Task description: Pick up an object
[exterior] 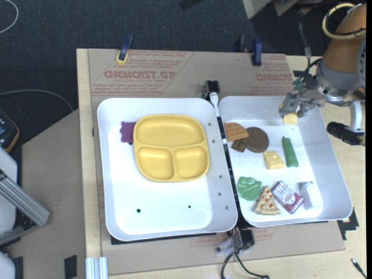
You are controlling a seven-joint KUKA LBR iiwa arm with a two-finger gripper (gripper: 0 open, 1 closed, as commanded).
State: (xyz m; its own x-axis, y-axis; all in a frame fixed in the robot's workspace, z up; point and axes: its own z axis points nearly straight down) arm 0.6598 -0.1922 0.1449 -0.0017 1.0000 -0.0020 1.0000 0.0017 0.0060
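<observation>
Claw over the right bin's far corner

The claw [292, 106] hangs above a small yellow piece [289, 119]; whether that piece is gripped cannot be told. Two bins: the left bin [110, 173] has one yellow tray [171, 147] and one purple piece [127, 131]; the right bin [331, 173] has about ten toy foods. The board [139, 73] reads "CHEMCAST".

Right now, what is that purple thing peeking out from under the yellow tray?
A purple item lies in the left bin, jutting out beside the yellow tray. Only its left part shows; the tray's rim covers the rest, so I cannot tell what it is.
</observation>
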